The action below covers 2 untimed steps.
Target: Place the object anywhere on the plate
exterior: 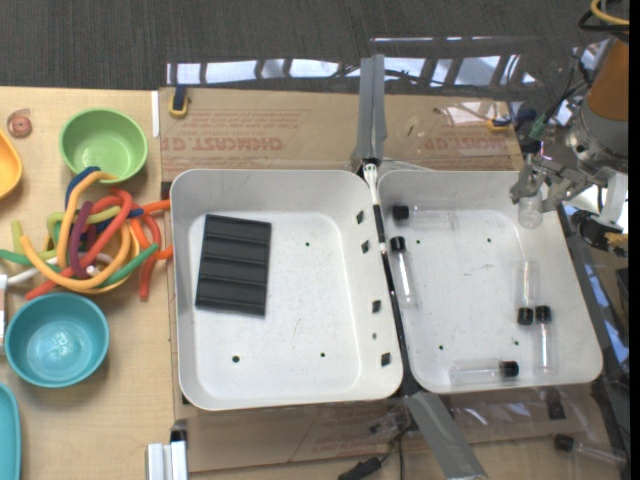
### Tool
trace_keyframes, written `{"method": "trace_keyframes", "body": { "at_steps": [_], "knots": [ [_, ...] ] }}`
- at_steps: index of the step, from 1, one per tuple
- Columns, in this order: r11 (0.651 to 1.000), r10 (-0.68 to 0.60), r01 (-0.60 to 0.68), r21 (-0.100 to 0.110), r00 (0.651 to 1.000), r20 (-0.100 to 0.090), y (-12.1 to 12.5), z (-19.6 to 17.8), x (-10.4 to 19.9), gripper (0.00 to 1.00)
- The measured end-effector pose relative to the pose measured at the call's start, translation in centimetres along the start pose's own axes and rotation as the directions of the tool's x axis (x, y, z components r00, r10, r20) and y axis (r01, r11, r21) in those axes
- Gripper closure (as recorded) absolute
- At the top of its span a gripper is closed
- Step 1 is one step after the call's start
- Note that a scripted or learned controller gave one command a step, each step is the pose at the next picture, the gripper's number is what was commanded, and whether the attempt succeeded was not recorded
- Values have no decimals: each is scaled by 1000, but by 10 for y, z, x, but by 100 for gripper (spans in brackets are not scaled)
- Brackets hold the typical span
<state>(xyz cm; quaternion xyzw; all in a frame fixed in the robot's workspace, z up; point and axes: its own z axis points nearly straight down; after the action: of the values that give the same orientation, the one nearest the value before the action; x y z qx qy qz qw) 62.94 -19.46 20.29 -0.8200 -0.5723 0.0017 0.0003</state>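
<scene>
Nearest the camera, brown cardboard (300, 438) pokes out from under the two white bins, and a teal bowl (55, 340) stands on the pale wooden tabletop (90, 103) at the left. The left bin (182, 298) holds a black ridged slab (234, 265) lying flat in its left half, well apart from everything else. The right bin (592, 353) holds the clear tubes with black caps. One lies along the near wall (485, 371), and two lie side by side near the right wall (543, 336) with their caps almost touching. One lies along the left wall (404, 273), and another sits in the far left corner (402, 211). None of them is on the slab. Left of the bins, a tangle of coloured flexible cords (95, 238) lies between the teal bowl and a green bowl (102, 146) farther back. My gripper (530, 203) hangs over the far right corner of the right bin, below the orange band of my arm. I cannot tell whether it is spread or pressed together. A pale clear piece shows at its tip, but I cannot tell if it is pinched there. Beyond the bins the cardboard shows mirrored red print, a grey metal strip (372, 108) runs back from the seam between the bins, and dark ribbed carpet (250, 18) covers the floor behind.
</scene>
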Motion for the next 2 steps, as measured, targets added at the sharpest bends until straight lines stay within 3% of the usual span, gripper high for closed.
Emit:
{"method": "trace_keyframes", "body": {
  "at_steps": [1, 2],
  "knots": [
    [993, -117, 117, 1, 993, -2, -79, 66, -29, 100],
    [993, -122, 122, -2, 993, -2, -77, 9, -45, 100]
  ]
}}
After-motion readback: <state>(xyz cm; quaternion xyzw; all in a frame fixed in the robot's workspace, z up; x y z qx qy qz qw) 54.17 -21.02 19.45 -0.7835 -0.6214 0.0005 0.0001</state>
